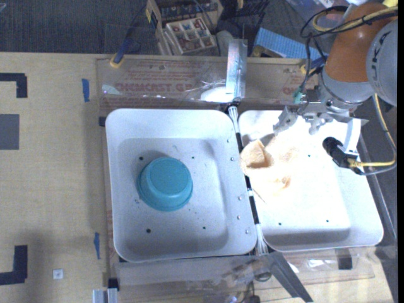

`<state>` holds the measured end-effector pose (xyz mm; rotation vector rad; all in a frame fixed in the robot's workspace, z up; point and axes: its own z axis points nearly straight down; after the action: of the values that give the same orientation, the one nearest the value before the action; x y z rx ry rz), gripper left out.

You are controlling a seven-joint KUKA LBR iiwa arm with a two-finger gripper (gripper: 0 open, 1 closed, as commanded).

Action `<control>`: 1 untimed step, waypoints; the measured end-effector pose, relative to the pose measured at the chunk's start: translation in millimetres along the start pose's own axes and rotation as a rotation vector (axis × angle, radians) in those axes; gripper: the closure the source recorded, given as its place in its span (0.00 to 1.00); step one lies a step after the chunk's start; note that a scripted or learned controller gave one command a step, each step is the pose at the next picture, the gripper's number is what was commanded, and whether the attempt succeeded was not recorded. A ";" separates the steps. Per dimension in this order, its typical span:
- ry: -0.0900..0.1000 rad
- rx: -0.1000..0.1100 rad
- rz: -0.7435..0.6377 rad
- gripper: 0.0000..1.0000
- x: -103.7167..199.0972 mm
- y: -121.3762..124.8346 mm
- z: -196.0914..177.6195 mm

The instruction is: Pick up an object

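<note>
A teal bowl (165,182) lies upside down in the middle of the left bin (120,131). A small tan, wedge-shaped object (255,155) rests against the left wall of the right bin (328,226). A fainter orange-brown patch (279,182) lies just below and to its right. My gripper (297,126) hangs over the far part of the right bin, up and to the right of the tan object. Its fingers (279,125) are spread open with nothing between them.
A cardboard box with clear plastic wrap (164,84) runs along the far side of both bins. A black cable plug (334,149) with a yellow lead hangs from the wrist over the right bin. Shelving and clutter (186,21) stand on the floor behind.
</note>
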<state>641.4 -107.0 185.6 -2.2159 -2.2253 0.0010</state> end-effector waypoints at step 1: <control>-0.002 -0.007 -0.147 0.00 2.9 -2.9 89.2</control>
<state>638.4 -104.1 96.4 -2.0506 -2.3871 -0.0048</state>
